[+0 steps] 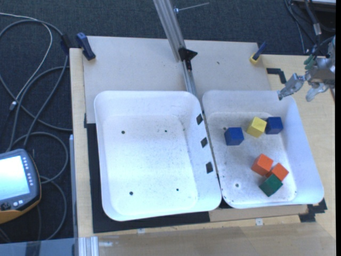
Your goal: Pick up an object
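Observation:
The right bin [303, 143] holds several small blocks. A blue cube [234, 136] lies left of a yellow cube [257, 127], and a second blue cube [274, 125] touches the yellow one on its right. Lower down, two orange blocks [262, 165] [279, 172] sit next to a green cube [271, 185]. My gripper [300, 88] hangs open above the bin's far right corner, its two fingers spread, nothing between them. It is well above and behind the blocks.
The left bin [106, 111] stands beside the right one, with black clips [204, 141] along the shared rim. A metal pole [168, 23] slants up from the back. Blue [85, 45] and yellow [257, 55] clamps hold the board. A teach pendant [16, 183] lies at the left.

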You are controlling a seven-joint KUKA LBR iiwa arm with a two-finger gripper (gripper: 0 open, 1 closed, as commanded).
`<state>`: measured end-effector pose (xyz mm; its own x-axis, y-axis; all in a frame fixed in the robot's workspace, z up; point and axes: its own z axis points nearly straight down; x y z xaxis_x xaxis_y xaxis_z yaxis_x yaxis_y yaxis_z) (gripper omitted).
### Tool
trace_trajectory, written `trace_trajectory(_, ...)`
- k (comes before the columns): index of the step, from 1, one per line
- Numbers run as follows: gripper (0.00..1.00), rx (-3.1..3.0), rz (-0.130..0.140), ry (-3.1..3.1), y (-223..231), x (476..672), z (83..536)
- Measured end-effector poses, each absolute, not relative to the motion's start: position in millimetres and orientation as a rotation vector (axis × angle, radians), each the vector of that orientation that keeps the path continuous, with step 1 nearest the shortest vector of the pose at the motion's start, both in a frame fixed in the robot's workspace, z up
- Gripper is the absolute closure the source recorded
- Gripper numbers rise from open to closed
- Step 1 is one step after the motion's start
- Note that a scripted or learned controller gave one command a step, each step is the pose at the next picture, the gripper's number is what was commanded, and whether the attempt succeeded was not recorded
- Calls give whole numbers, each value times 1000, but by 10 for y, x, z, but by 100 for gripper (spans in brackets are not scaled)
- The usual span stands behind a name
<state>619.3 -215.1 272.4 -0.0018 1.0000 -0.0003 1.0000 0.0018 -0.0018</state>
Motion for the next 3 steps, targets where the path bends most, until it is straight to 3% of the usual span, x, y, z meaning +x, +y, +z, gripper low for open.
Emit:
trace_trajectory(1,0,-2211,6,-2218,-1633,6225,1500)
trace_trajectory(2,0,-2228,-4,-2225,-1384,6372,1295)
trace_trajectory(3,0,-2214,3,-2220,-950,6045,1095)
